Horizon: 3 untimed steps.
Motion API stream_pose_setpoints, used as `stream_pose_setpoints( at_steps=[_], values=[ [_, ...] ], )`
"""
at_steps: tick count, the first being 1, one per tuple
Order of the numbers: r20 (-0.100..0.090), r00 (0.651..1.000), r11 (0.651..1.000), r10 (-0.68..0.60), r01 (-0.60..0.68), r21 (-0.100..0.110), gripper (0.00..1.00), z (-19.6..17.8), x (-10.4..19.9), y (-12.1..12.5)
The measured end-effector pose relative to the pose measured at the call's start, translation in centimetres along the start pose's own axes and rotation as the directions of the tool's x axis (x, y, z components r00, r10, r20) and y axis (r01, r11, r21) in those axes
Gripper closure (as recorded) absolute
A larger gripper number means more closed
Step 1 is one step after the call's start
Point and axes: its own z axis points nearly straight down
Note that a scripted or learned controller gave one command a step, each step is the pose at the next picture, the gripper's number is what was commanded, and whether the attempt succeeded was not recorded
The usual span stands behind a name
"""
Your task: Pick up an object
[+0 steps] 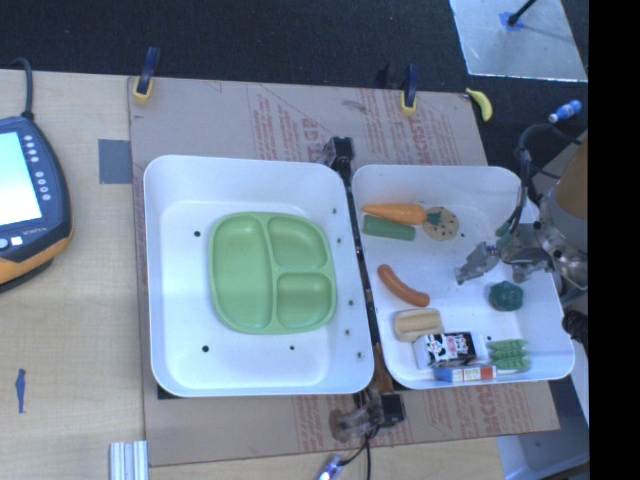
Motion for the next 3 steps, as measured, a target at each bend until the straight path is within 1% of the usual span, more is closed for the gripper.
stream_pose_setpoints(
  at_steps=[1, 2, 3],
  values=[
    [0.001, 1.0, 1.0, -0.003, 0.003, 0.0, 0.0, 5.4, 4.7, -1.4],
    [0.0, 1.0, 1.0, -0.001, 0.001, 0.001, 0.0, 10.2, 6.6, -1.0],
    [0.0, 1.0, 1.0, 0.0, 0.0, -0.001, 0.0, 10.1, 6.4, 2.9]
  ],
)
